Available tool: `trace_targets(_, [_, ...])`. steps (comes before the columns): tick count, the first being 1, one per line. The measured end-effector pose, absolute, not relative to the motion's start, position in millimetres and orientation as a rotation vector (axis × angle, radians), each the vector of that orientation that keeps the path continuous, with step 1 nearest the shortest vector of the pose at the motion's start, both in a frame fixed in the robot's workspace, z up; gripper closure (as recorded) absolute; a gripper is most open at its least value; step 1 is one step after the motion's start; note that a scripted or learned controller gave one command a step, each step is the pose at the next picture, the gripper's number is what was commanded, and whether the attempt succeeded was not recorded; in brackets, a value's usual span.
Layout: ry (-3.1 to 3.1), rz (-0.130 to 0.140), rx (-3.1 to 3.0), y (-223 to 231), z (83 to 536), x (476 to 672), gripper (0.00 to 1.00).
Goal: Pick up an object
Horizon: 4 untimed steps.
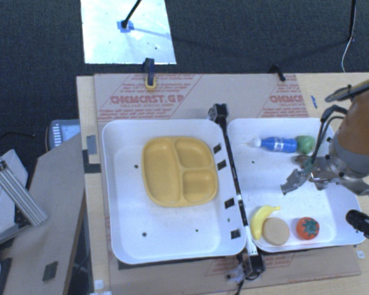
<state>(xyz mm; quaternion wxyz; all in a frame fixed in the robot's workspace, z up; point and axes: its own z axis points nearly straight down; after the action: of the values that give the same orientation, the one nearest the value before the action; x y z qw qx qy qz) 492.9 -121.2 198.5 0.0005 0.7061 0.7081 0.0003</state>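
The bench (187, 88), covered by a printed clear sheet, carries two white bins side by side. The left bin (122, 196) holds a yellow tray (178, 170) with three compartments, lying flat near its middle. The right bin (260, 177) holds the smaller things. The arm (359, 134) reaches in from the right, its orange band above the grey wrist, and the gripper (293, 182) hangs over the middle of the right bin, tilted toward the left; whether its jaws are spread or pressed together cannot be told, and nothing shows between them. A blue bottle (277, 144) lies on its side near the far wall, its white cap pointing left, with a green ball (306, 143) touching its right end. Along the near wall sit a banana (261, 218), a tan disc (276, 231) just beside it, and a red-orange fruit (307, 228) with a green top, apart to the right.
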Motion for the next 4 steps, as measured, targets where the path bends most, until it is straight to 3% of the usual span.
trace_targets(2, [2.220, 0.005, 2.218, -114, 88, 497.9, 0.00])
trace_targets(3, [2.220, 0.003, 2.220, -114, 99, 497.2, 1.00])
trace_targets(4, [2.222, 0.005, 2.214, -113, 142, 500.7, 1.00])
